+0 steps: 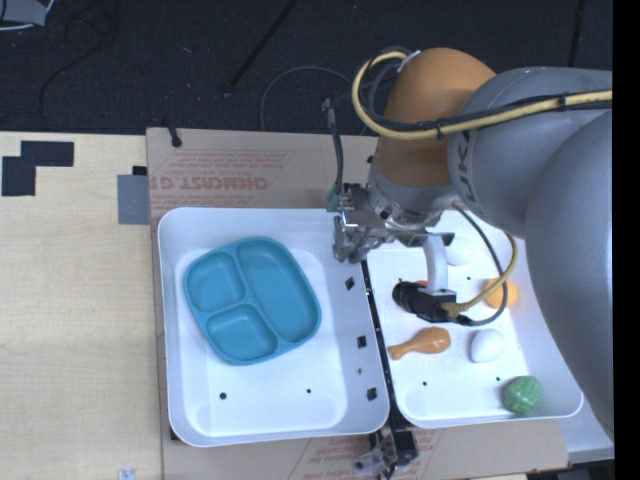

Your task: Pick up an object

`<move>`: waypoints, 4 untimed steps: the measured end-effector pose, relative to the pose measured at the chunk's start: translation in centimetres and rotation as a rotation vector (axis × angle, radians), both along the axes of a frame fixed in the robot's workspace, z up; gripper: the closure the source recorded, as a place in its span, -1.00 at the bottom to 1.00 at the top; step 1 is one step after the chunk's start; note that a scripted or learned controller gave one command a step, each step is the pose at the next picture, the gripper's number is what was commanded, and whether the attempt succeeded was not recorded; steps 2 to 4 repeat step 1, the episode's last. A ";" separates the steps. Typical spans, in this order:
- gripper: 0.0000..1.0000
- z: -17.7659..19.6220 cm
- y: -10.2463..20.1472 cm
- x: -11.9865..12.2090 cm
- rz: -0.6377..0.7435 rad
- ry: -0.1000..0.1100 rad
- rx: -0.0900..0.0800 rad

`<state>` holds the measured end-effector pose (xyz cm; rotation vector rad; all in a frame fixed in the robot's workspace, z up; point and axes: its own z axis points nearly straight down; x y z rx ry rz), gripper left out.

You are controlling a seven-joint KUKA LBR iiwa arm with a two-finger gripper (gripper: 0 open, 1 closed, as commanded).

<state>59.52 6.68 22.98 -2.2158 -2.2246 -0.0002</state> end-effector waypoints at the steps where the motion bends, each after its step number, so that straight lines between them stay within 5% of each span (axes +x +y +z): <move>1: 1.00 -1.0 4.1 0.8 -0.001 0.002 -0.001; 4: 1.00 -1.0 4.1 0.8 -0.001 0.002 -0.001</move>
